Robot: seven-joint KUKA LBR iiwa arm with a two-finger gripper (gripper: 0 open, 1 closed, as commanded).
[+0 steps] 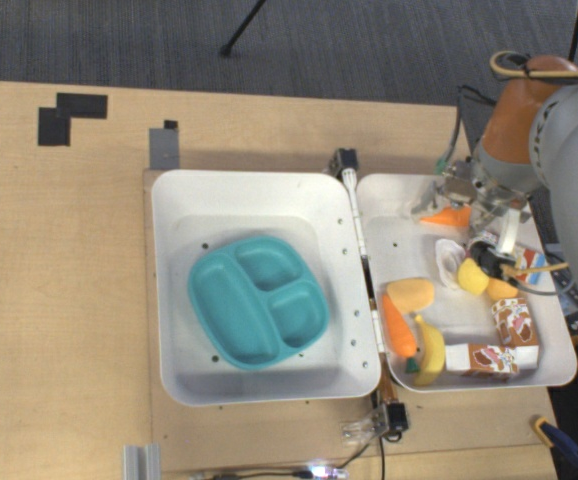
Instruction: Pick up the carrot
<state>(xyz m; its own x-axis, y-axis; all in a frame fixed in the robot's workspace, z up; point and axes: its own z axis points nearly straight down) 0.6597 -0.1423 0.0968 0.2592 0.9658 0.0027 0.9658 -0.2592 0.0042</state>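
Gripper [469, 200] hovers at the right bin's [561, 368] far edge, grip unreadable; the long orange carrot [400, 330] lies untouched, near-left. Approach step — must reposition over it.

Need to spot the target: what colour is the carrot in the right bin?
Orange; the carrot lies beside the banana, clearest in the camera view.

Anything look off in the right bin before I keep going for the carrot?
Nothing looks spilled or damaged. The carrot lies at the right bin's left edge, tight against the banana and a yellow piece. The gripper sits at the far end, near another orange piece.
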